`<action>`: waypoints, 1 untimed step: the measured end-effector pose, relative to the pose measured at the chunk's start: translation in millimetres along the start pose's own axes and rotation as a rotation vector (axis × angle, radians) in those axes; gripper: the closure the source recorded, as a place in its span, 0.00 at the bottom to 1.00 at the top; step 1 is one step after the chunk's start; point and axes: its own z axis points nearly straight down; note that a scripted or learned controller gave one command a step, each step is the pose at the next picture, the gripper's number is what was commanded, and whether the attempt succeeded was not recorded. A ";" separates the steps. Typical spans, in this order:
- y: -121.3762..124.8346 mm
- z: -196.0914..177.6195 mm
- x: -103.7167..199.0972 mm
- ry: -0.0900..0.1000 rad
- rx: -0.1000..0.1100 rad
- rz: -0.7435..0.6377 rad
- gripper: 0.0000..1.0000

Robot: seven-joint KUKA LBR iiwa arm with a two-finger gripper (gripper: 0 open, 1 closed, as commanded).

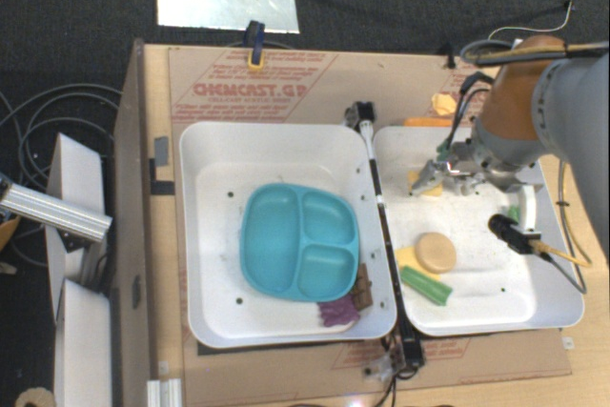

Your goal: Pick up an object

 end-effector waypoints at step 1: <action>-70.4 -2.8 14.4 0.003 0.009 0.000 0.00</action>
